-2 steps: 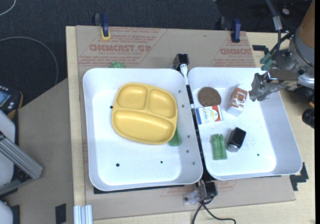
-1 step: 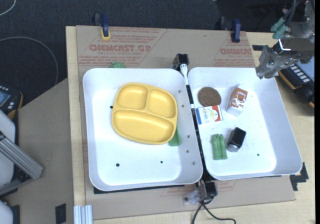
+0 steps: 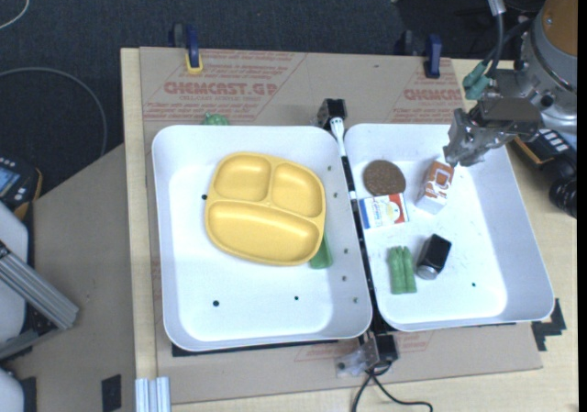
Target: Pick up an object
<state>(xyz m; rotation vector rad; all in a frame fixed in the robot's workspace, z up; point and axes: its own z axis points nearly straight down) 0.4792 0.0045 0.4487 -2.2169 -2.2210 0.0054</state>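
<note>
The gripper (image 3: pixel 465 150) hangs over the right bin (image 3: pixel 514 254) near its far edge, just above a small orange-and-white carton (image 3: pixel 437 185); whether its jaws are apart, I cannot tell. A yellow tray (image 3: pixel 266 208) fills the left bin (image 3: pixel 183 291).

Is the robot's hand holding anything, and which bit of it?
Cannot be told. The hand is right at the top of the small orange and white box, but no grip shows.

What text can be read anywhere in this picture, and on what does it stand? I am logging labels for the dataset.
"CHEMCAST G P" in red on the brown board behind the left bin.
A second red print on the same board behind the right bin: partly covered, too blurred to read.
Small white carton: print too small.
Orange-and-white box: print too small.
</note>
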